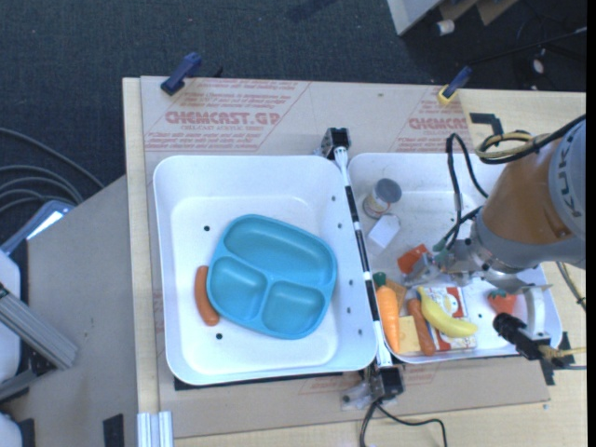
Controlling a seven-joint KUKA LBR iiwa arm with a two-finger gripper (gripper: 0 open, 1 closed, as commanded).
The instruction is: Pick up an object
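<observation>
The arm [531, 203] rides highest and so nearest the lens. Its grey body and orange band reach in from the right over the right bin [410, 168], and the gripper [434, 266] hangs low among the toys there. Whether the gripper is open or closed cannot be told from this angle, and nothing can be seen gripped in it. Below lies the bench [233, 119], then the left bin [172, 250], which holds a blue divided plate [270, 276] with a small orange-red sausage [206, 296] just beside its left edge. The right bin carries the clutter. A yellow banana [445, 315] lies across a red-and-white packet [458, 333], just below the gripper. An orange carrot [386, 305] lies against the dividing wall, a grey can [386, 194] stands toward the far end, a white card [384, 232] lies near the can, and a small red piece [413, 259] sits right by the gripper. By my reading the step in hand is the reach and descent onto a pick. The likely target is the red piece or the banana, the two things closest to the tool. The next move calls for settling squarely over one item, closing on it alone, and lifting straight up. With the toys packed this close together, a crooked close may nudge a neighbour or slip off the banana's curve.
</observation>
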